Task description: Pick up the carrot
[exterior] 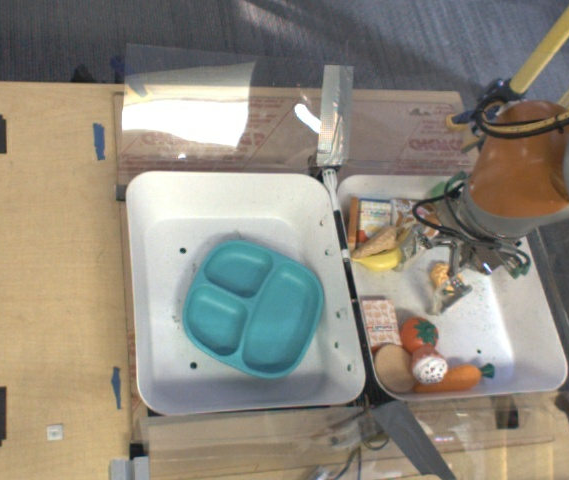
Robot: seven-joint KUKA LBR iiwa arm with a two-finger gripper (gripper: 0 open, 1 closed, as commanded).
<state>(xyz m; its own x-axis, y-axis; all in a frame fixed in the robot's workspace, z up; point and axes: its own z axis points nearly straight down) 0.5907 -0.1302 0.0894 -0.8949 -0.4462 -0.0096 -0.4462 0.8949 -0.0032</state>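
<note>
Fingers (451, 283) hang low over the middle of the right bin (534, 348), below the orange band of the arm (516, 168), which comes in from the right. They appear to pinch a small crumpled thing with yellow and silver on it, but the spot is too small and cluttered to say for sure, and I cannot tell whether they are spread or pressed together.

Well apart from them, the carrot (456, 377) lies flat along the near wall of the right bin, its green tip pointing right. A white ball with red dots (429, 369) touches its left end, with a tomato (422, 334) just behind that and a tan round piece (392, 364) to the left. A small printed packet (379, 318) lies by the bin's left wall. Farther back sit a banana (377, 260) and a carton (373, 215), close together near the far left corner.

In the left bin (164, 208) rests a teal divided plate (253, 308) with three compartments, turned at a slant. Both bins stand side by side on the bench (34, 268).
</note>
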